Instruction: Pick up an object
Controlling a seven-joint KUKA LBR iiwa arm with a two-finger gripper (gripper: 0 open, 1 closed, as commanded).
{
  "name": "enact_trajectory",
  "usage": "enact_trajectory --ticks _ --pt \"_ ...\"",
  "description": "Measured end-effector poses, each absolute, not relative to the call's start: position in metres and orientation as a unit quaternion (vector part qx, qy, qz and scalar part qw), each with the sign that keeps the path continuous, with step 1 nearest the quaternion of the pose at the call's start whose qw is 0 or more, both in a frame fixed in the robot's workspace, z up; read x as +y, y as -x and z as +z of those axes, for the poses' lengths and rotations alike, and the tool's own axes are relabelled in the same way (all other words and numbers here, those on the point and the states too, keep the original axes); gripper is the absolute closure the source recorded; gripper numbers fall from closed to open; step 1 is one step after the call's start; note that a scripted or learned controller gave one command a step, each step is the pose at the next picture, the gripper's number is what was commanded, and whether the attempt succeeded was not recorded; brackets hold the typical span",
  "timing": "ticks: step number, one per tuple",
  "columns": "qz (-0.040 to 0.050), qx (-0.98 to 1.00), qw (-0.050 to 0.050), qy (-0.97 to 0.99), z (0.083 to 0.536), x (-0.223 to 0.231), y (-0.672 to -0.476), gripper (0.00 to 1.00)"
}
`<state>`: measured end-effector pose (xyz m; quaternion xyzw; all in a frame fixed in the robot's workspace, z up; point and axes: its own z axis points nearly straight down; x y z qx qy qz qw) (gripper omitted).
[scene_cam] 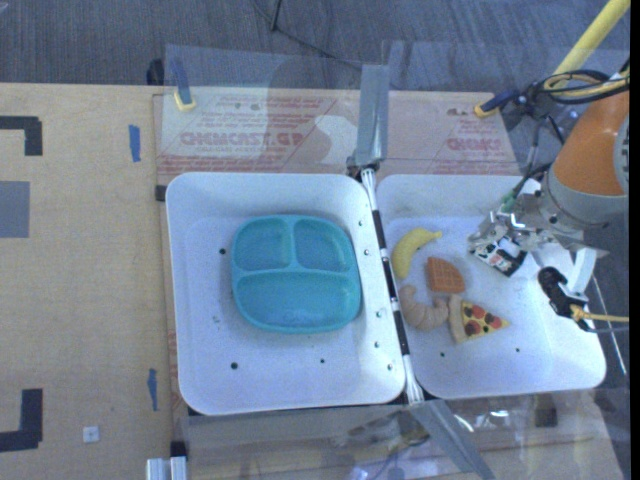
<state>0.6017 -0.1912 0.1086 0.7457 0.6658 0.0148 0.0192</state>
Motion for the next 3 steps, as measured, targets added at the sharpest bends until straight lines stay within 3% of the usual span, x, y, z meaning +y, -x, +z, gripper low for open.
enact_trajectory --ticks 1,2,3 --pt "0.0209 0.635 0.018 -0.772 0.109 -0.207 -0.598 0.0" --pt "0.0153 0.63 0.025 -0.776 0.109 -0.193 -0.59 0.0" --pt "0.023 0.538 0.013 -0.842 0.11 -0.205 -0.599 0.0"
